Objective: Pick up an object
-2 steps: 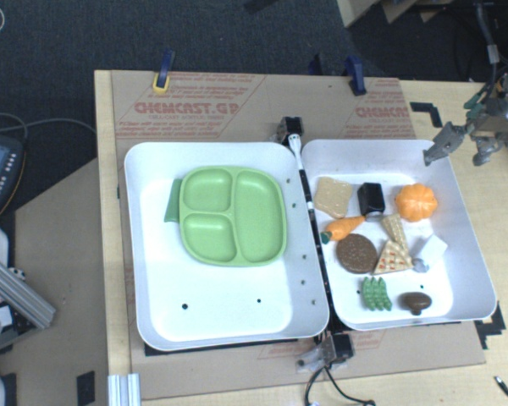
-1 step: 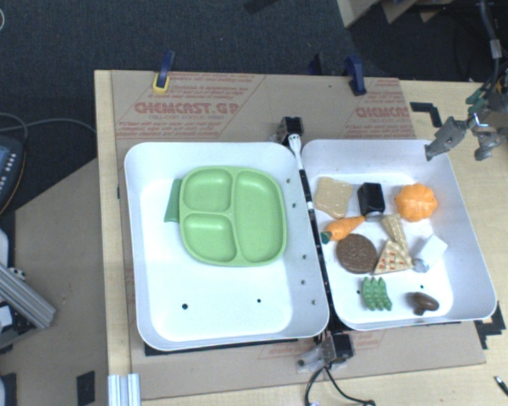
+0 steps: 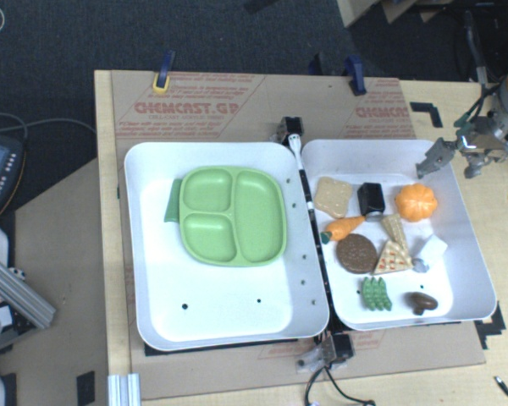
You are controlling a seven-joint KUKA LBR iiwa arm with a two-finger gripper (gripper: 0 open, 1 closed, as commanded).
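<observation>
Orange fruit (image 3: 416, 202) sits nearest my gripper (image 3: 454, 159), which hangs spread and unladen over the right bin (image 3: 478, 260), black block (image 3: 371, 198) beyond.

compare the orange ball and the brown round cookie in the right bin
The orange ball is bright orange and looks rounded and full; the brown cookie is dark brown and lies as a flat disc. The ball sits toward the bin's far right side, the cookie nearer the middle, beside the carrot. Both are round in outline and lie in the right bin.
</observation>
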